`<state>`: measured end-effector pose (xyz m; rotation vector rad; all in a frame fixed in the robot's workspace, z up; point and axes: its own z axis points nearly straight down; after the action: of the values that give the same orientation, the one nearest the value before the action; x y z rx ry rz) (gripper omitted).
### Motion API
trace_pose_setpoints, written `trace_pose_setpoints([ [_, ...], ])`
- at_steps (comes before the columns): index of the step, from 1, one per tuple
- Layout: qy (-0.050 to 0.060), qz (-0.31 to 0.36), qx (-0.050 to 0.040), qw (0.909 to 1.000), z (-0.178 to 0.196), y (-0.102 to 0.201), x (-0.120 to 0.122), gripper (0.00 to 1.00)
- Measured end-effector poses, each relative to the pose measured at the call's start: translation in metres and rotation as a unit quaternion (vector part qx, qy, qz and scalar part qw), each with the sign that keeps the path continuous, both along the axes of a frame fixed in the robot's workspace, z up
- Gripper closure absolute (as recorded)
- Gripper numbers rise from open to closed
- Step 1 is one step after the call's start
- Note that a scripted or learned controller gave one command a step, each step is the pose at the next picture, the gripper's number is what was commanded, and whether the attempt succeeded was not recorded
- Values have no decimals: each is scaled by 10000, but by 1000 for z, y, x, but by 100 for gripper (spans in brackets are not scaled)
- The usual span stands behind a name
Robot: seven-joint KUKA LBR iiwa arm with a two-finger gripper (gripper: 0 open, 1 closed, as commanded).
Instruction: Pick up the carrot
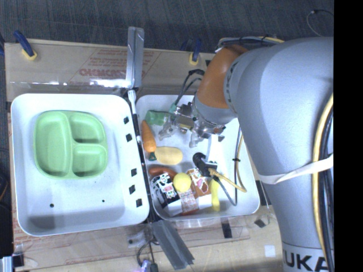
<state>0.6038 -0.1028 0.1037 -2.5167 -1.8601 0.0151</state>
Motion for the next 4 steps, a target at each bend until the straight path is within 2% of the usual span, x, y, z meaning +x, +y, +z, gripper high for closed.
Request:
trace_pose_setpoints([
  [1, -55, -830, -27, 9965, -14, 13, 15, 0],
  [2, -34, -794, -22, 9968, -7, 14, 15, 100],
  [3, -31, -791, -22, 9969, -7, 15, 15, 0],
  [4, -13, -758, -21, 9971, 0, 15, 15, 100],
])
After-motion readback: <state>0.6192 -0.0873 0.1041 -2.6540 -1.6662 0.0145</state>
